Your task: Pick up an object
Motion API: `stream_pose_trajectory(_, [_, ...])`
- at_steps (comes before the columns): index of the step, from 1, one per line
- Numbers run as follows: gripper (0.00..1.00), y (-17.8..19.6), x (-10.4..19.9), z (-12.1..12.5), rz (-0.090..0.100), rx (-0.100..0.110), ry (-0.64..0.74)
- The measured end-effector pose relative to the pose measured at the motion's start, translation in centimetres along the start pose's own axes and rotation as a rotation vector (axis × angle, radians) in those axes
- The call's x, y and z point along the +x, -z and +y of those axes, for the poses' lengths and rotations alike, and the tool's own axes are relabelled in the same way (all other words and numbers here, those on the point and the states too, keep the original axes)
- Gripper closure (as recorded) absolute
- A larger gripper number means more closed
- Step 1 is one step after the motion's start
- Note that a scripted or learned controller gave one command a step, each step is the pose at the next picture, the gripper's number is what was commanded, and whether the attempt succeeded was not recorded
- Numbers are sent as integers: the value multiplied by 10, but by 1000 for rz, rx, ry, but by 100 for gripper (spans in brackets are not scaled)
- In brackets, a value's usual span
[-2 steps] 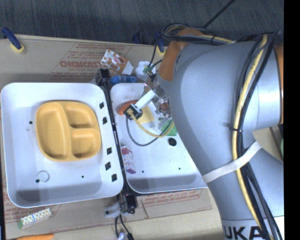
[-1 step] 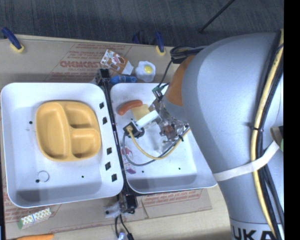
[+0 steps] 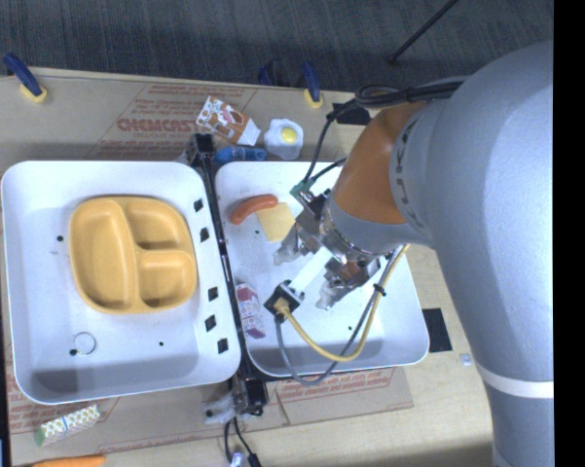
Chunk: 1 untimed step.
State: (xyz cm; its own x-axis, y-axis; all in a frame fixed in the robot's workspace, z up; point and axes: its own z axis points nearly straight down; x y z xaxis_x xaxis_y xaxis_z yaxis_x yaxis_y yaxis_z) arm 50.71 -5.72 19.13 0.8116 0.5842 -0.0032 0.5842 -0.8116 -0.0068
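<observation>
Grey arm [image 3: 496, 222] looms over the right bin [image 3: 409, 334], hiding the jaws [image 3: 316, 261], so I cannot tell their state. Sausage [image 3: 253, 206] and yellow block [image 3: 274, 222] lie just beside them; closing off-centre could nudge either away.

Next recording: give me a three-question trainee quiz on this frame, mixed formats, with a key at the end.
1. True or false: the yellow divided tray lies in the right bin.
2. Which item lies in the right bin, near its top edge, beside the pale yellow block? A) the sausage B) a spoon C) a cup
3. Fill in: the tool is over the ____ bin.

Key: 1. False, it lies in the left bin. 2. A. 3. right.
</observation>
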Motion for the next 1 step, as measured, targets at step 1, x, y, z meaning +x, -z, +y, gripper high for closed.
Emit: stream_pose_trajectory(1, [0, -28, 33, 79, 0, -4, 220])
